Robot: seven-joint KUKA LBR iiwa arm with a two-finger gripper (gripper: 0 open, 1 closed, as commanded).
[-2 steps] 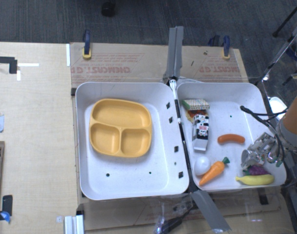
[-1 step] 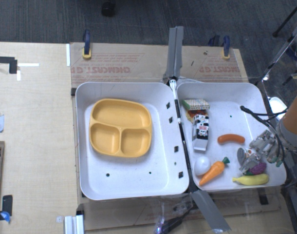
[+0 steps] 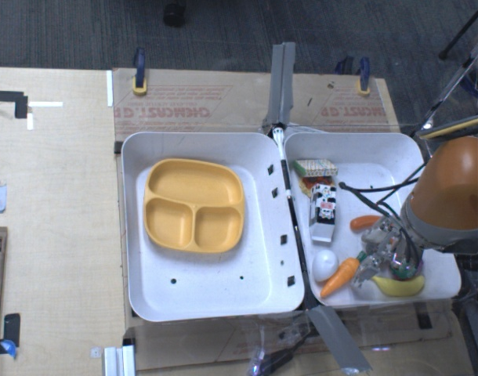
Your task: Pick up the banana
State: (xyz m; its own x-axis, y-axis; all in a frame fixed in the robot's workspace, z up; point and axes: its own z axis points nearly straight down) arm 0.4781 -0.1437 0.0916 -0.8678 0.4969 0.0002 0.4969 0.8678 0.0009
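Arm low over the banana in the right bin

Nearest, the curved yellow banana (image 3: 399, 286) lies along the right white bin's (image 3: 356, 141) front wall, the gripper (image 3: 388, 258) just above it, grip unreadable; leftward the orange carrot (image 3: 338, 277), beyond it the yellow divided plate (image 3: 194, 204).

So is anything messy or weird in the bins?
Nothing looks spilled or broken. The right bin is just crowded: the banana, carrot, egg and small boxes lie jumbled under the gripper. The yellow plate sits flat in the left bin.
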